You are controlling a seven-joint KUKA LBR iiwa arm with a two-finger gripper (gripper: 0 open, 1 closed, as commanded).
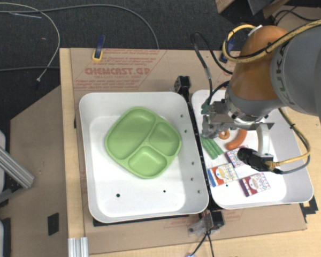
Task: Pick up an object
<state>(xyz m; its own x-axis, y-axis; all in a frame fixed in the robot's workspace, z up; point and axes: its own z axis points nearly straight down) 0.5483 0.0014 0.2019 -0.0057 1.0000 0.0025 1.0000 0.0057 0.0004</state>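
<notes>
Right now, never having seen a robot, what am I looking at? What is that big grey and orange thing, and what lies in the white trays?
This is one picture, from a camera fixed above a bench, looking down at a slant. The big thing is a grey and orange robot arm reaching in from the right. Its gripper hangs over the right shallow white bin. That bin holds an orange curved sausage-shaped thing, some green strips and small colourful printed packets. The left white bin holds a light green plastic plate with three compartments. The arm's job is to pick something up. Whether it has hold of anything cannot be told from here.
</notes>
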